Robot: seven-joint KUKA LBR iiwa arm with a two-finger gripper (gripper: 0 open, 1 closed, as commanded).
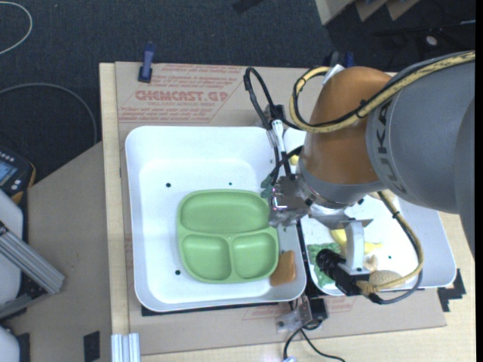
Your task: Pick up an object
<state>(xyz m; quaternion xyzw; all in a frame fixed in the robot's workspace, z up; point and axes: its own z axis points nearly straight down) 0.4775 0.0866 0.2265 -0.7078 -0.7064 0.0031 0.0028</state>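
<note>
From where I stand, the hand (281, 200) is low over the right edge of the left bin (143, 202), at the wall where it meets the right bin (441, 266). It is just beside the upper right corner of the green divided tray (223, 232); if it touches the tray, I cannot say. Whether the hand is spread or pressed together I also cannot tell, because the wrist covers it from above.

The tray lies flat in the lower middle of the left bin, with its three compartments facing up. Close to its lower right corner sits a small brown piece (284, 268), against the bin's right wall. Bare white floor runs along the left side and across the whole far part of this bin, so there is free room. On the tray's right side the gap to the wall is narrow.

The right bin is mostly under the thick arm (423, 127). A yellow thing (339, 237) and a tan thing (383, 277) show near its left wall. Both bins rest on the worktop (189, 96).
</note>
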